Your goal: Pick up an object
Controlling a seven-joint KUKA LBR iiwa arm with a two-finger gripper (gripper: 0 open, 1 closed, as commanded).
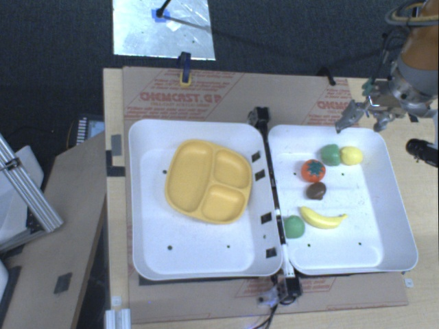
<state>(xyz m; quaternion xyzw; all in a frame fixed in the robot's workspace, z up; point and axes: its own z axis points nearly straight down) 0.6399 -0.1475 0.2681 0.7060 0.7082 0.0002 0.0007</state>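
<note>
- Toy fruit in the right bin is what the task concerns; any one piece will do, and all look like light, hard, smooth plastic, likely to slip from a loose pinch.
- Hand hangs above the far edge of the right bin, its fingers spread apart, pinching nothing and touching nothing.
- Nearest it lie a green round fruit and a yellow lemon, touching side by side at the far end.
- Just nearer sit a tomato and a brown round piece.
- Near the divider lie a banana and a second green piece; I judge the banana easiest, taken across its narrow middle.
- Left bin bears a yellow divided plate.
</note>
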